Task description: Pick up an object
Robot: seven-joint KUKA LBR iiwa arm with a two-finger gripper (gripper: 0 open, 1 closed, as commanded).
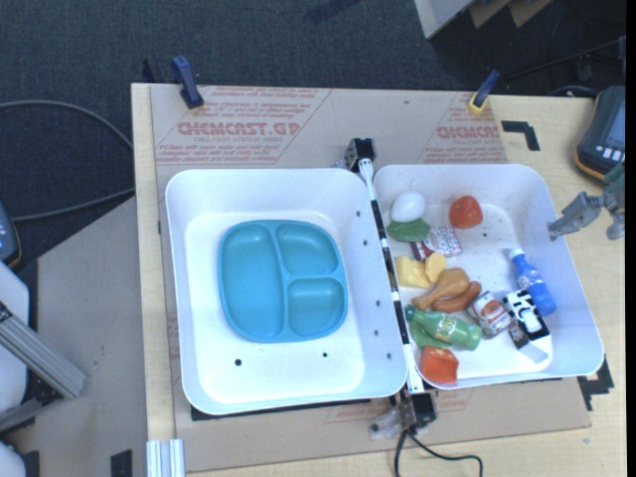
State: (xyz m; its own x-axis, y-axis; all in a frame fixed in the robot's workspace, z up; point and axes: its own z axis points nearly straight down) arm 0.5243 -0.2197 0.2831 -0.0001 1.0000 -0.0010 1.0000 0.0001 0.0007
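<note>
The right bin (556,351) holds a pile of toy food: a white egg (407,207), a red tomato (465,212), a green leafy piece (407,232), yellow cheese (412,270), a brown drumstick (449,289), a green bottle (444,328), a red piece (439,365), a small can (491,313), a blue bottle (530,281) and a black-and-white item (528,319). My gripper (570,220) hangs over the right rim of this bin, apart from every object, with nothing seen in it.
The left bin (194,356) holds a blue divided plate (283,278). A black divider clip (361,152) sits between the bins at the back. Blue and yellow clamps (186,79) pin the cardboard base.
</note>
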